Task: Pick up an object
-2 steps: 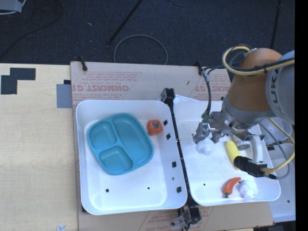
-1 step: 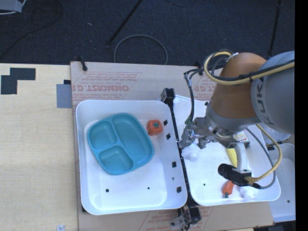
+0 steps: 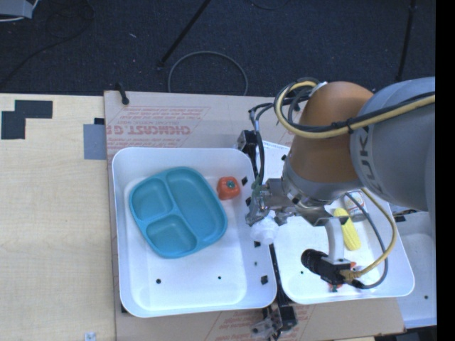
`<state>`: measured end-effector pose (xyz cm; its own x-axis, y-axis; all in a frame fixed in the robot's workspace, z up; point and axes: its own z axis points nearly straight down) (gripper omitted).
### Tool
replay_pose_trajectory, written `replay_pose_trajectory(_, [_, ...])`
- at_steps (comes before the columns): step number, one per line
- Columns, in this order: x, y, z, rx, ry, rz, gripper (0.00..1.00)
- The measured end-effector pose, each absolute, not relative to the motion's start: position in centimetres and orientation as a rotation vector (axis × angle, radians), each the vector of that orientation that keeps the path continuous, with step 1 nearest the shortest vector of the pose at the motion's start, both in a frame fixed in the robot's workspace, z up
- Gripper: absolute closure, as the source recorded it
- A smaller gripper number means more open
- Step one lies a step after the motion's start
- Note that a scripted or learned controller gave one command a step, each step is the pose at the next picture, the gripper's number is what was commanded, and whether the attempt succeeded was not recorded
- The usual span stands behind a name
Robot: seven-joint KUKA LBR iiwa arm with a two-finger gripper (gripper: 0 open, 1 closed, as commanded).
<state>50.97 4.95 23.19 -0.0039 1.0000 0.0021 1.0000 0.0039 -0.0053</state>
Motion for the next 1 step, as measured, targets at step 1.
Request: replay_pose_trajectory(1, [50.1, 10.12, 21.96, -2.213, -2.222, 0.007, 1.0])
